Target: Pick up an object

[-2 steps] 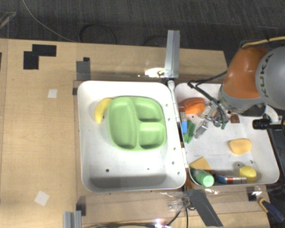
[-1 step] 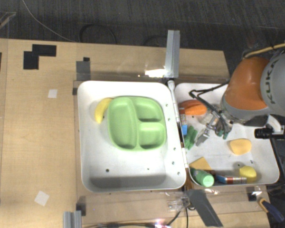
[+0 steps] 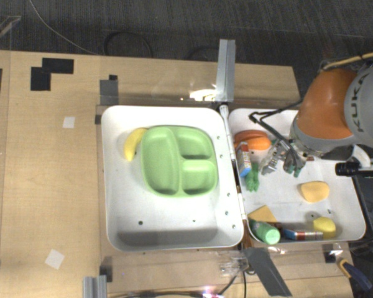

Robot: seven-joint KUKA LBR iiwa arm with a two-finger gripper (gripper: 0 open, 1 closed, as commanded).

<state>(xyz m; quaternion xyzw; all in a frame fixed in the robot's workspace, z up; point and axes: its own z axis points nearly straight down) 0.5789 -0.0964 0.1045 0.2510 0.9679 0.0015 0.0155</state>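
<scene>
The arm [image 3: 336, 113] reaches in from the right over the right bin [image 3: 351, 213], its gripper [image 3: 285, 160] low above the bin's left half, near an orange ball [image 3: 256, 144] and a small green toy [image 3: 252, 180]. I cannot tell whether the jaws are apart or together; metal and cables blur there. Nothing shows between them, so I judge the pick not yet made: the descent looks mostly done, while closing and lifting remain.

Several things could be taken. The ball is round and smooth, resting against the bin's left wall. The green toy just near of it is knobbly and irregular. Right of the gripper lies a pale yellow lump [image 3: 314, 191], soft-looking and rounded. Along the near wall sit a tan wedge [image 3: 263, 214], a green cylinder [image 3: 265, 233] and a small yellow piece [image 3: 324, 225].

The left bin [image 3: 121, 222] holds a glossy green divided tray [image 3: 177, 160] with a banana [image 3: 133, 143] touching its left edge. Both bins are hard white plastic on a pale wood table [image 3: 43, 197].
</scene>
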